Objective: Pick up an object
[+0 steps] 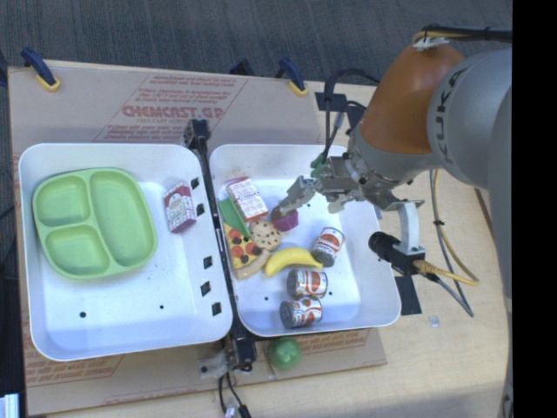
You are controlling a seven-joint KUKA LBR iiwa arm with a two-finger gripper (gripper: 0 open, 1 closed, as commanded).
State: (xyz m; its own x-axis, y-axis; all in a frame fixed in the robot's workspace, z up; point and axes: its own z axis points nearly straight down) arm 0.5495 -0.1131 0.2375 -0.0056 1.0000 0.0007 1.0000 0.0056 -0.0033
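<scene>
In the right bin (pixel 370 307), the metal pincer (pixel 285 209), state unclear, hangs over a purple lump (pixel 290 220) beside a curved banana (pixel 291 259).

Left of the black divider (pixel 207 225), a pale green sectioned tray (pixel 91 222) lies in a white bin (pixel 52 320), with a dark red packet (pixel 179 208) bearing a white label beside it. Right of the divider, the other white bin (pixel 370 299) holds a yellow banana (pixel 291 259), three red-and-white cans (pixel 305 283) with silver tops, a red-and-white carton (pixel 247 198), a brown cookie (pixel 264 232), a purple piece (pixel 288 219) and a pizza slice (pixel 243 249) dotted red. A green ball (pixel 283 352) sits below on brown cardboard (pixel 165 103) printed with red lettering. Blue clamps (pixel 39 68) grip the cardboard's far edge.
</scene>
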